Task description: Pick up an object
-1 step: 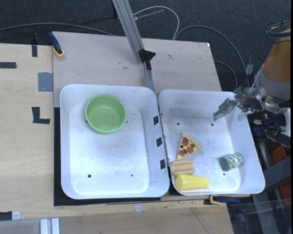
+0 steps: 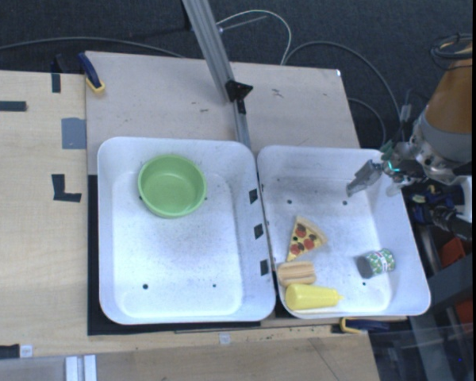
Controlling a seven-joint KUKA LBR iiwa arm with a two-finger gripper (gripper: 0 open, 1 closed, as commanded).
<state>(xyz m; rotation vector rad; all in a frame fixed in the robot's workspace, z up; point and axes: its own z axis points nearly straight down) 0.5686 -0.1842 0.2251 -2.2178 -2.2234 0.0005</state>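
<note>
Nearest the camera in the right bin (image 2: 397,236), a yellow block (image 2: 311,296) lies with its long axis left-right, a bun (image 2: 296,272) touching it; the pizza slice (image 2: 305,238) points up-left. My fingers (image 2: 365,178) hover farther back, holding nothing, spread unclear. I judge I'm approaching; next, descend over one.

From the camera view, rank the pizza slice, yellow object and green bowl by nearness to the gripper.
From the gripper:
1. Pizza slice, middle of the right bin.
2. Yellow object, right bin's near edge.
3. Green bowl, far corner of the left bin.
</note>
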